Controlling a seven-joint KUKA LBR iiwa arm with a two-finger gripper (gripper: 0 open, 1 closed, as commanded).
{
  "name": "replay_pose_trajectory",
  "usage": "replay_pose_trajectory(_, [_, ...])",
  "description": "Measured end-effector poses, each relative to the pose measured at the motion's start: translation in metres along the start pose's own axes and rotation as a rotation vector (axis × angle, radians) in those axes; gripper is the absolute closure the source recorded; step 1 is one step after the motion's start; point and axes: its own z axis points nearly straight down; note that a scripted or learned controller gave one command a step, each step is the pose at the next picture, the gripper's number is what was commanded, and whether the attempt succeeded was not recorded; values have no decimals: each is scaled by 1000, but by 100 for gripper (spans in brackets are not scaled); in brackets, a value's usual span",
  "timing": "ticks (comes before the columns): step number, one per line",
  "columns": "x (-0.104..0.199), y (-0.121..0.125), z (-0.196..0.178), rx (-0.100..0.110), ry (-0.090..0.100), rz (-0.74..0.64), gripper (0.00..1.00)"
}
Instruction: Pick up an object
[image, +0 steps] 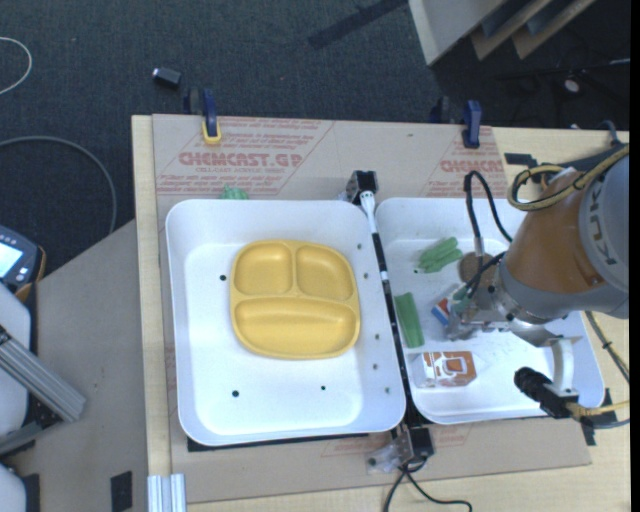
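The right bin (520, 400) holds a light green ribbed piece (438, 254) near its back, a green flat stick (407, 318) along its left side, and a small white packet with an orange-brown print (447, 368) toward the front. A small blue and red item (441, 313) lies between them. My gripper (462, 316) reaches down into the middle of this bin, right next to the blue item and just above the packet. The wrist hides its tips.
The left bin (195, 330) bears a yellow divided plate (295, 298). A black rod (379, 262) runs along the divider between the bins. The arm's orange band (555, 250) and cables overhang the right bin's right side. Blue clamps (209, 108) hold the back of the board.
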Motion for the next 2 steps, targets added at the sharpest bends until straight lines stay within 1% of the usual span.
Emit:
replay_pose_trajectory(1, [58, 8, -150, -13, -1, -9, 100])
replay_pose_trajectory(2, [76, -33, -126, 5, 2, -1, 100])
